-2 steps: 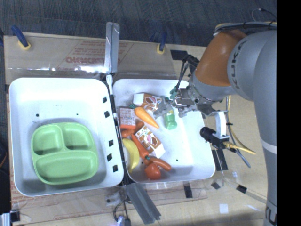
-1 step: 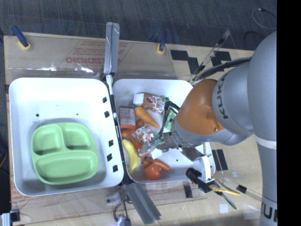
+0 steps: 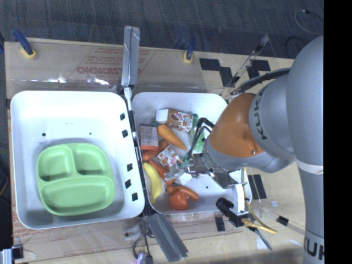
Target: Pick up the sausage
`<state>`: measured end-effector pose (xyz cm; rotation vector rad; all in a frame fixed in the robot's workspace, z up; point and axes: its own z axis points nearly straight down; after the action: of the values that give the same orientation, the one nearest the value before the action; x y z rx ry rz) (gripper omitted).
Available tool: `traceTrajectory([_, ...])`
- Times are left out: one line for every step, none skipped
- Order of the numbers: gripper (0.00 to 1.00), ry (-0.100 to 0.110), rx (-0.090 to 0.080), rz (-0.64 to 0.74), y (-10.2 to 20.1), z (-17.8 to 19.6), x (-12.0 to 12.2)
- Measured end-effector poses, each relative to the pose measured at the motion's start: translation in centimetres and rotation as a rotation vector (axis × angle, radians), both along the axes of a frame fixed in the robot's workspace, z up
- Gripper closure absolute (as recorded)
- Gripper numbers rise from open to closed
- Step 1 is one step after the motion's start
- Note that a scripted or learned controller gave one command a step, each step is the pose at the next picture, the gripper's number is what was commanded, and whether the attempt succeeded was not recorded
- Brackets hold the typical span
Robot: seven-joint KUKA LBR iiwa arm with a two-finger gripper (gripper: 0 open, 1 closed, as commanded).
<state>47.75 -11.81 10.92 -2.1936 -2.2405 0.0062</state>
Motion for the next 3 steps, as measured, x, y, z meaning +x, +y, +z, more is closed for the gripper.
traceTrajectory([0.0, -0.005, -0.005, 0.136, 2.0, -1.8, -0.1])
traceTrajectory([1.0, 0.003, -0.001, 0.143, 2.2, -1.3, -0.2])
traceTrajectory([1.0, 0.003, 0.0, 0.063, 8.3, 7.9, -0.1])
